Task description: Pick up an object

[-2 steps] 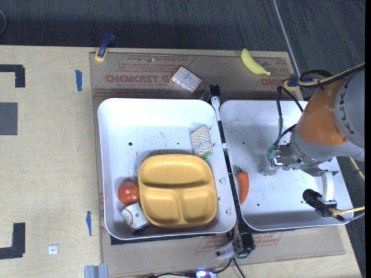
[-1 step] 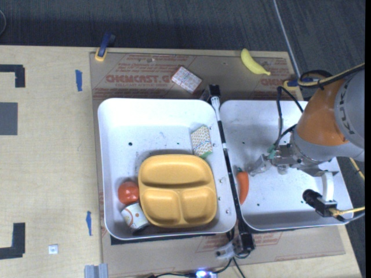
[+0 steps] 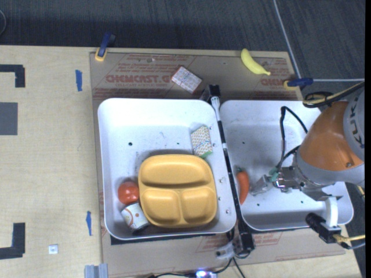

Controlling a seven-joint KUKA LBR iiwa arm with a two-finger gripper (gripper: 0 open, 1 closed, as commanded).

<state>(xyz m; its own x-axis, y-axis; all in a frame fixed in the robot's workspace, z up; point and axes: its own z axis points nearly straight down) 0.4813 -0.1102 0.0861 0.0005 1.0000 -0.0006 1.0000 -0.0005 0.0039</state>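
Reaching in from the right, the arm has its hand (image 3: 268, 182) low in the right bin (image 3: 290, 216), near a carrot (image 3: 243, 186) lying against that bin's left wall; whether the hand is released or clenched I cannot tell. To pick the carrot well, I judge the hand should center over its middle, line up across its narrow width and keep off the wall before it clamps. The left bin (image 3: 116, 155) holds a yellow tray (image 3: 177, 189), a tomato (image 3: 127, 191) and a small patterned box (image 3: 201, 140).
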